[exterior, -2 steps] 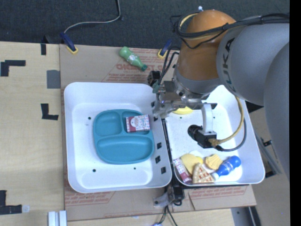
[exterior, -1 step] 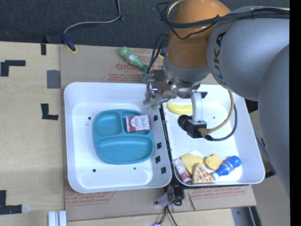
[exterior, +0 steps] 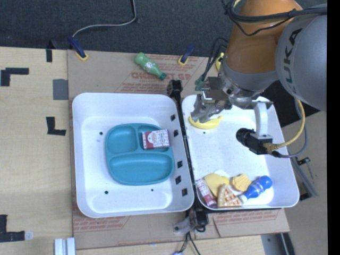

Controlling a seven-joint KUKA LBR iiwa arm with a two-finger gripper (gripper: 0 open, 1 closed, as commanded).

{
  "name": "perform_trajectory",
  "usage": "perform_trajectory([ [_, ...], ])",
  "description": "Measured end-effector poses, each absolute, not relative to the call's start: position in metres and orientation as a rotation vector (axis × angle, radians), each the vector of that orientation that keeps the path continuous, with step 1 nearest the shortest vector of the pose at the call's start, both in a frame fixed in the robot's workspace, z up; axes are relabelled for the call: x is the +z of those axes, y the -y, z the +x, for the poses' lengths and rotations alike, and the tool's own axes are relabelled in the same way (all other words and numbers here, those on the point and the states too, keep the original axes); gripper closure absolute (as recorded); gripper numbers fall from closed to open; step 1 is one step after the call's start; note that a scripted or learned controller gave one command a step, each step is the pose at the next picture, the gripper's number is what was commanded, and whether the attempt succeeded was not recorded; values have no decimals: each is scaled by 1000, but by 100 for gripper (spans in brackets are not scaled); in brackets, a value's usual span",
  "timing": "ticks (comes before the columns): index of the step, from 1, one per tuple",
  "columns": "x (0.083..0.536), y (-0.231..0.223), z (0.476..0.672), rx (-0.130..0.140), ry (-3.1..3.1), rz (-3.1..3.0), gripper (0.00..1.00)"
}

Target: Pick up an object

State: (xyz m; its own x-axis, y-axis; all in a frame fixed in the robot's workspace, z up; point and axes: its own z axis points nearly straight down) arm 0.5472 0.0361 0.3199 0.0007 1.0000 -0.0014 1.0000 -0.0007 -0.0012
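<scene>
My gripper (exterior: 203, 113) hangs low over the far left corner of the right bin (exterior: 281, 142), directly above a flat yellow object (exterior: 207, 123) that shows under its tips. At the near edge of that bin lie a yellow toy (exterior: 214, 183), a waffle-like piece (exterior: 228, 196), a small orange-yellow piece (exterior: 240, 182), a blue bottle (exterior: 257, 187) and a red packet (exterior: 204, 191). In the left bin (exterior: 87, 142) a teal divided plate (exterior: 139, 154) carries a small red and white carton (exterior: 155, 139).
A green bottle (exterior: 150, 66) lies on the cardboard behind the bins. Black clips (exterior: 175, 87) join the two bins along the middle divider. A black cylinder with a yellow cable (exterior: 254, 140) hangs from the arm over the right bin.
</scene>
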Motion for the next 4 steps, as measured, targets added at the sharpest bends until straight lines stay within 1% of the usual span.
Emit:
perform_trajectory([
  [1,269,25,560,-4,-2221,2223,100],
  [2,225,-15,560,-4,-2225,2221,100],
  [3,269,19,517,-2,-2221,2222,100],
  [4,183,-81,495,-4,-2227,2220,100],
])
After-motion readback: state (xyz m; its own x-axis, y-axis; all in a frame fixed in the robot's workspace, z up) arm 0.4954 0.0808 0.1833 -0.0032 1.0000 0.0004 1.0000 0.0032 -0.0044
